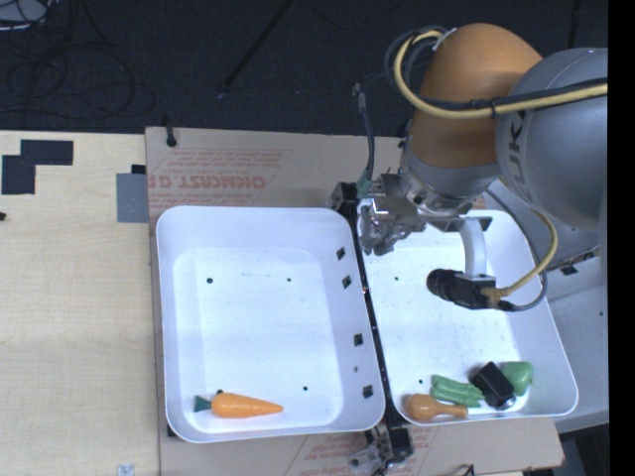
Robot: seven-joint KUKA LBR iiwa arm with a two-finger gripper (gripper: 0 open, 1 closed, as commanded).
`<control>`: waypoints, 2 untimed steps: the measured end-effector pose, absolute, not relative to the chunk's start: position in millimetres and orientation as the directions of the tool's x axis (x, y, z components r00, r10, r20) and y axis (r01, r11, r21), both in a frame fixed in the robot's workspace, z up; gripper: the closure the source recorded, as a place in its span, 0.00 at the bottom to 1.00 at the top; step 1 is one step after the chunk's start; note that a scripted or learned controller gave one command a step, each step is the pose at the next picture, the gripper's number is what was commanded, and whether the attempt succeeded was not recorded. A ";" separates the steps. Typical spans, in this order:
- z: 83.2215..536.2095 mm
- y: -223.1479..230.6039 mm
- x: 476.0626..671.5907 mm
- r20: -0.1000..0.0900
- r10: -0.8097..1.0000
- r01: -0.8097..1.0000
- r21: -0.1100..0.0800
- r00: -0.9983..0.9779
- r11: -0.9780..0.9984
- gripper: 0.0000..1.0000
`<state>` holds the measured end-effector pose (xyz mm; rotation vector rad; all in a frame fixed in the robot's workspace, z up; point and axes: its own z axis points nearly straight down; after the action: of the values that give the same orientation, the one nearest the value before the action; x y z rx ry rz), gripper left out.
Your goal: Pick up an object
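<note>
The arm reaches in over the right bin (556, 405), gripper (382, 228) at its far-left corner; finger state cannot be told. A toy carrot (243, 405) lies in the left bin (169, 266), well apart.

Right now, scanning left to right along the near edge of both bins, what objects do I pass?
Carrot in the left bin → orange pear-shaped toy in the right bin → green bean pod → black block → green piece behind it.
</note>
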<state>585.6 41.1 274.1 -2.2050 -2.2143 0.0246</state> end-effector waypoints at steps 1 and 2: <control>438.9 7.6 622.1 -0.002 1.000 1.000 0.017 0.002 -0.002 1.00; 267.0 -27.2 611.8 -0.001 1.000 1.000 -0.018 0.004 -0.004 1.00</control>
<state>611.8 -27.2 267.0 -2.2178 -2.2082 0.0208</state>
